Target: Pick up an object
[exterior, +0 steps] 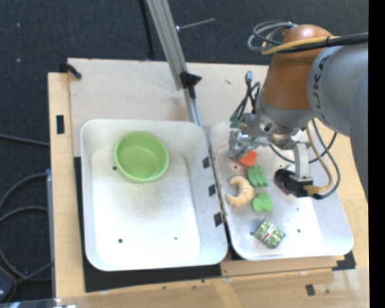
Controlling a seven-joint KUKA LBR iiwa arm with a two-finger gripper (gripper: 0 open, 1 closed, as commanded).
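Now | gripper low in right bin, finger spread unclear | orange piece just beside it | green block below it | croissant further below

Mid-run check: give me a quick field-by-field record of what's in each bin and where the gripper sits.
left bin: green bowl, upright, near its far-left corner
right bin: orange piece, green block, tan croissant-shaped toy, small green piece, green-and-white packet
gripper: low over the right bin's far-left corner, right beside the orange piece
grasp: cannot tell
arm: reaching in from the right
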